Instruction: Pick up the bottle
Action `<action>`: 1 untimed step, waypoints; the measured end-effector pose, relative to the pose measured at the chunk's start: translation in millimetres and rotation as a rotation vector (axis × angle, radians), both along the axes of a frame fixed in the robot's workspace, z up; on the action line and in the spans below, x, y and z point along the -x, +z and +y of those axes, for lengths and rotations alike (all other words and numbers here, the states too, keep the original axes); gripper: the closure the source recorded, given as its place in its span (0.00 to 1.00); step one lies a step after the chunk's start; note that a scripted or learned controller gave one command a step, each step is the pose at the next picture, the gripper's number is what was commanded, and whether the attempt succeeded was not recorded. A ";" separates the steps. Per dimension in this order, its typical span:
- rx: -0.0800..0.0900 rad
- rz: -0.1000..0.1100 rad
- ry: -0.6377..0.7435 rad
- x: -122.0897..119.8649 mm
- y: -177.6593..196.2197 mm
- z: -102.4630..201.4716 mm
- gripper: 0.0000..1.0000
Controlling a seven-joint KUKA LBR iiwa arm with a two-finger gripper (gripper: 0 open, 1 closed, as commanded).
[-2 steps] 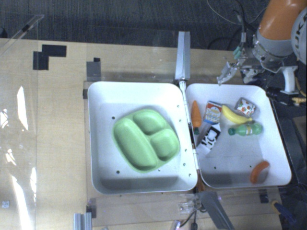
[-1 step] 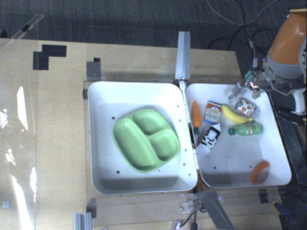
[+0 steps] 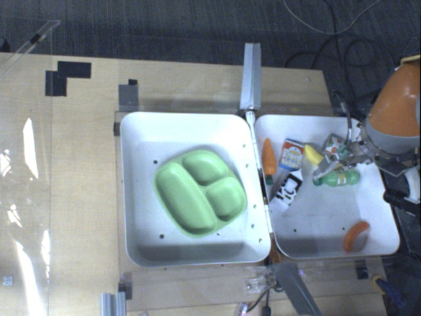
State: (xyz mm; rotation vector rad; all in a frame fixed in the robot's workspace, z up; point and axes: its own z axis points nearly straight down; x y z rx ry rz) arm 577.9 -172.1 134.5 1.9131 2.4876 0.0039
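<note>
bottle (image 3: 338, 178), green, lying on side

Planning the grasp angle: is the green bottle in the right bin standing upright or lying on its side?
Lying on its side: the green bottle stretches lengthwise across the right bin floor, beside the gripper.

Arm (image 3: 398, 114) cut by right edge
</note>
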 end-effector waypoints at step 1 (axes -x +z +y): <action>0.001 -0.007 -0.005 18.2 -45.8 -33.7 0.00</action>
